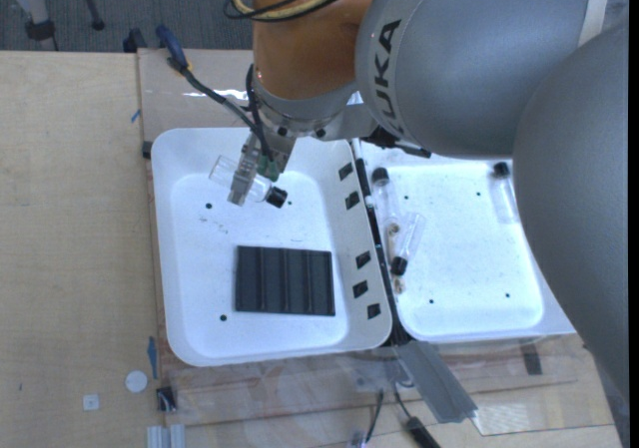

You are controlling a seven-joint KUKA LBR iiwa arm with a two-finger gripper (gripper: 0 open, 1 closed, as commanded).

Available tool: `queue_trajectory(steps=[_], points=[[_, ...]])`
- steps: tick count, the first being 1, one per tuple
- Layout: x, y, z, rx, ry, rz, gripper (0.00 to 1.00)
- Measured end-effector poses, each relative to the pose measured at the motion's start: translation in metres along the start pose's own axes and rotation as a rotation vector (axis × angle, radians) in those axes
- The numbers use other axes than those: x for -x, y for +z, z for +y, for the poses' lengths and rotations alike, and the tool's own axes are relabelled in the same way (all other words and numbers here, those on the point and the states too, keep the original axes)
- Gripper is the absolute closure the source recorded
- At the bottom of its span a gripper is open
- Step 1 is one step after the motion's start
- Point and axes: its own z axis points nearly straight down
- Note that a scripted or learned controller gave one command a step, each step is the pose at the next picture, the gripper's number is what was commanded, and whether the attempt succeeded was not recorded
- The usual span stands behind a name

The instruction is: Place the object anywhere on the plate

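The gripper [243, 180] hangs over the upper part of the left bin [180, 266]; whether its fingers are apart or together, I cannot tell. The dark ribbed plate [285, 280] lies flat below it, long axis left-right, ribs running top-bottom.

Two white bins [175, 336], one dark ribbed plate [285, 280], one small clear object [404, 236].
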Motion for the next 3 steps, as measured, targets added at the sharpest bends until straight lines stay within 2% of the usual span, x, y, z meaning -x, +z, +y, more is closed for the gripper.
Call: queue_trajectory(steps=[1,2,3], points=[[-0.007,-0.005,-0.003,0.000,-0.094,-0.001,1.00],[-0.003,0.045,-0.001,0.001,-0.138,-0.001,1.00],[-0.016,-0.045,-0.008,0.005,-0.420,-0.008,1.00]])
